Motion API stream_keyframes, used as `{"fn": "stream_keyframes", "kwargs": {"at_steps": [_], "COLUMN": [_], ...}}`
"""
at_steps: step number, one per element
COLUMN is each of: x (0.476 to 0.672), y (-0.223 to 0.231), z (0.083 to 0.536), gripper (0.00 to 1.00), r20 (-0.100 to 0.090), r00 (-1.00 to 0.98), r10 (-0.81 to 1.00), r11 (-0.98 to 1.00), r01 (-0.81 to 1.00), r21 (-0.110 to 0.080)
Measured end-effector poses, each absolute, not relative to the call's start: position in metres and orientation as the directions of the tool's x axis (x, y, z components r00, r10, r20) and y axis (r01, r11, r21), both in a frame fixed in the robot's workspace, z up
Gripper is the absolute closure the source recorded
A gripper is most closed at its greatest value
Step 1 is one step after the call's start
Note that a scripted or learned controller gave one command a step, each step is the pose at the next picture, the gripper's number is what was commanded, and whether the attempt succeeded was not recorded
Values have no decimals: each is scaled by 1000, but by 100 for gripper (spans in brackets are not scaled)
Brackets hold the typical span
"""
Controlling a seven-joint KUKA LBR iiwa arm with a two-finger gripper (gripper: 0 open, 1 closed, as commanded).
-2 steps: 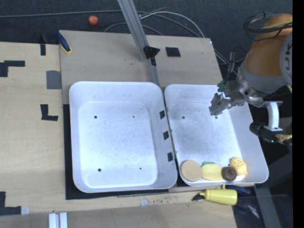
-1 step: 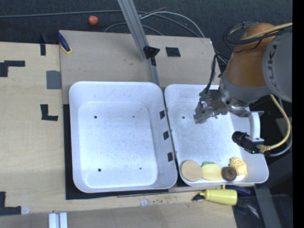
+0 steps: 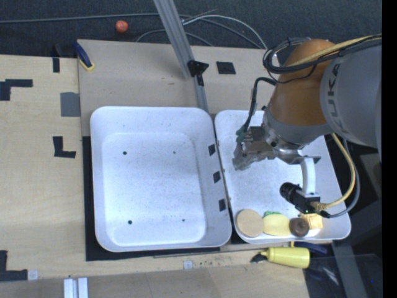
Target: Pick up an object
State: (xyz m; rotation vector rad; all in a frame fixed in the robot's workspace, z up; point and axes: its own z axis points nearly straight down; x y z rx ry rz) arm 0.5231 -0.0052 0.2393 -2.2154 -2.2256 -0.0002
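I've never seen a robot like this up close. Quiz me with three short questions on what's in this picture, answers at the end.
1. True or false: the gripper is over the right bin.
2. Where in the right bin do the small objects, such as the tan disc and the yellow piece, lie?
A. along its near edge
B. at its far edge
C. in its middle
3. Fill in: the yellow tool lies on the bench, ____ the bins.

Key
1. True.
2. A.
3. outside; it lies just below the right bin's near edge.
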Motion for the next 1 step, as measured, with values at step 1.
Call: {"fn": "stream_keyframes", "kwargs": {"at_steps": [1], "x": [511], "y": [52], "z": [228], "gripper": [100], "r20": [1], "r00": [-5], "r10": [1000], "r11": [5], "r01": [1000], "r21": [-2]}}
